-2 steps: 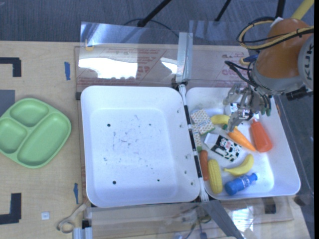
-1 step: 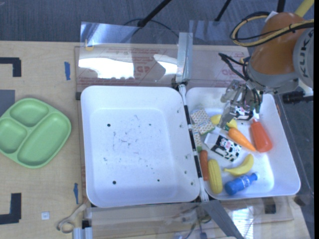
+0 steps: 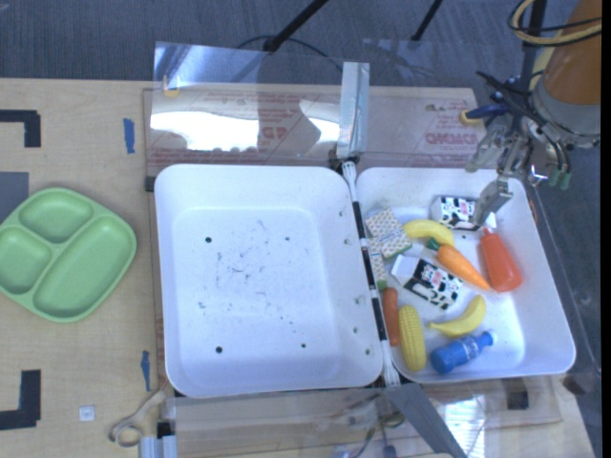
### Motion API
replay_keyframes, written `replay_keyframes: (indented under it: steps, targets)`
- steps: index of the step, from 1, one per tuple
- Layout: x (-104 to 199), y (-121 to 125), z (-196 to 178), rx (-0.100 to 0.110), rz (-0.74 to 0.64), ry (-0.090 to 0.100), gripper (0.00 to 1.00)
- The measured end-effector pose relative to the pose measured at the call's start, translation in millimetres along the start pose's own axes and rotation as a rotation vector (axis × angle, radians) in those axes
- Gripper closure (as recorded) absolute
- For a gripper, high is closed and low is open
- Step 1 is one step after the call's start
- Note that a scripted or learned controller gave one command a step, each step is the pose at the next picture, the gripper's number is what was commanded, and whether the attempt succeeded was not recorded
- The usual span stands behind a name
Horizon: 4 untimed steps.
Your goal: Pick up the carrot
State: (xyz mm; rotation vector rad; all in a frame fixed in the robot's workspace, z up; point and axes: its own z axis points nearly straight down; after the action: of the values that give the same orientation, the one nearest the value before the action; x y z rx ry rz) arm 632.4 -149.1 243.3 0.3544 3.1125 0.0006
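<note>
Robot's metal two-finger hand [image 3: 498, 197], fingers' spread unclear, hovers above the slim orange plastic carrot [image 3: 462, 264]. Crowding yellow plastic banana [image 3: 427, 231] and orange bottle [image 3: 500, 260] could cause a mis-grasp.

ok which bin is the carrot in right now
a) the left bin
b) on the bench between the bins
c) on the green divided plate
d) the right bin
d) the carrot lies in the right bin, among the toy foods between a banana and an orange bottle; the gripper is up by that bin's far edge.
</note>
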Motion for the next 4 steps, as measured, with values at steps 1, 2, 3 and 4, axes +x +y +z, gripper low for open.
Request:
replay_keyframes:
  steps: [1, 2, 3, 4]
  targets:
    - [59, -10, 84, -0.001, -0.214, 0.004, 0.0]
    - [57, -10, 72, -0.003, -0.211, -0.004, 1.0]
    - [-16, -19, 8, 0.0, -0.246, 0.0, 1.0]
    - [-15, -19, 8, -0.001, -0.246, 0.0, 0.0]
